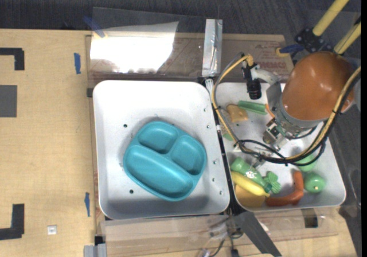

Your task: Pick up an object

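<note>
My gripper (276, 134) hangs low over the middle of the right bin (335, 184), under the orange wrist band (314, 86); cables cross in front of it. Beneath and around it lie small toy foods. A tan piece (237, 113) and a green stick (252, 106) lie at the bin's far left. Along the near edge are a green leafy toy (265, 180), a yellow banana (248, 183), a red-orange pepper (289, 191) and a green apple (315, 183). Nothing visibly rests in the gripper.
The left bin (109, 135) holds a teal divided plate (166, 158). Black and yellow cables (229, 75) loop over the right bin's far left corner. A clear plastic sheet (135, 49) and a metal bar (212, 46) lie behind the bins.
</note>
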Robot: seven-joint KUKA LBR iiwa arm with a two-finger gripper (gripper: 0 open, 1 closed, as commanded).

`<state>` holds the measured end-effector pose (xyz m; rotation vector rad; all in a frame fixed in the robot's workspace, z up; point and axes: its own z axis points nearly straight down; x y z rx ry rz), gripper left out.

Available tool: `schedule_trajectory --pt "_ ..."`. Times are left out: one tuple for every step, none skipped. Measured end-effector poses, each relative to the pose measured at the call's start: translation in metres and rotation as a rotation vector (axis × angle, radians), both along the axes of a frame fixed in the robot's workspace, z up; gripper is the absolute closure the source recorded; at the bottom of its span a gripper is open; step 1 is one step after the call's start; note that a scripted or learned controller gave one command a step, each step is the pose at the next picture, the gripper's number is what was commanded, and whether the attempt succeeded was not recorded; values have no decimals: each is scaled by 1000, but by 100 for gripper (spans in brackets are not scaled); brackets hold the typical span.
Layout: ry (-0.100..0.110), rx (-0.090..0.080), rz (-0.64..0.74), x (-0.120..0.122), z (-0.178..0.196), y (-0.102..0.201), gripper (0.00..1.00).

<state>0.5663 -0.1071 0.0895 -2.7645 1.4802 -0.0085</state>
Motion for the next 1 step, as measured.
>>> schedule_trajectory --pt "3 3 299 37 19 -86 0"
